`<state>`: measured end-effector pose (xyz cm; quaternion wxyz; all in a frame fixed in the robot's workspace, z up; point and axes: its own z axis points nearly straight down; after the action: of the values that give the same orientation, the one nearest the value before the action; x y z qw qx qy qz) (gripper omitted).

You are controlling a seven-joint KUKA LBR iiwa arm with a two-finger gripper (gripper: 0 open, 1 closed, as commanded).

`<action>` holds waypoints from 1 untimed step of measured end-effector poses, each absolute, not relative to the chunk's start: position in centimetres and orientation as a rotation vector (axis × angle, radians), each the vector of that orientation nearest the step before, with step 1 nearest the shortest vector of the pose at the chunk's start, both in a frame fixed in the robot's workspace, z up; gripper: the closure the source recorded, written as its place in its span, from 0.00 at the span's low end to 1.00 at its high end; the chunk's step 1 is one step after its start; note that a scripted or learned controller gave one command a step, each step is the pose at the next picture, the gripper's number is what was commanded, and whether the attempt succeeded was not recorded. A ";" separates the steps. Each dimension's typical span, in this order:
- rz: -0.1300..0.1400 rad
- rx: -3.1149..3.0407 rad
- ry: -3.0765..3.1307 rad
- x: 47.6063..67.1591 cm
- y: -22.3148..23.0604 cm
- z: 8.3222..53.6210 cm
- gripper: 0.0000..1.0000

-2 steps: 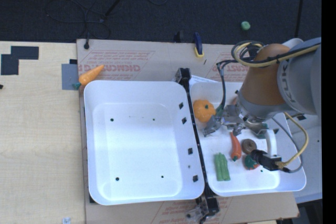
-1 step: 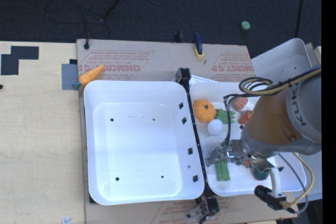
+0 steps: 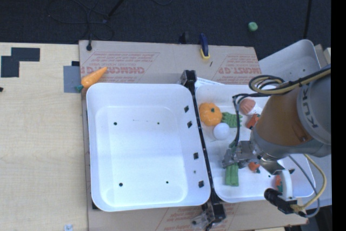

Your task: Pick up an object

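Note:
The right bin (image 3: 238,196) holds an orange pumpkin-like toy (image 3: 210,114), a white ball (image 3: 221,131), a green piece (image 3: 231,119) beside them, a pinkish round toy (image 3: 247,106) and a long green object (image 3: 232,175) near the front. My gripper (image 3: 233,158) hangs low over the right bin, just above the long green object and in front of the white ball. The arm's orange band (image 3: 281,121) covers much of the bin's right half. Small red pieces (image 3: 253,167) peek out beside the wrist.
The left bin (image 3: 108,192) sits next to the right one, with a black divider (image 3: 195,138) between them. An orange carrot toy (image 3: 93,77) lies outside on the cardboard at the left bin's far corner. A blue clamp (image 3: 204,46) stands at the board's far edge.

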<state>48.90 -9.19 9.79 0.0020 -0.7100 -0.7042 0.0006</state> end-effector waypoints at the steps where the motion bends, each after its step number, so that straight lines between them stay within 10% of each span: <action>1: -0.017 -2.215 -2.237 57.3 -2.1 19.3 1.00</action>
<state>57.27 -2.12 19.31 -0.0033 -0.7037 -0.7105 -0.0053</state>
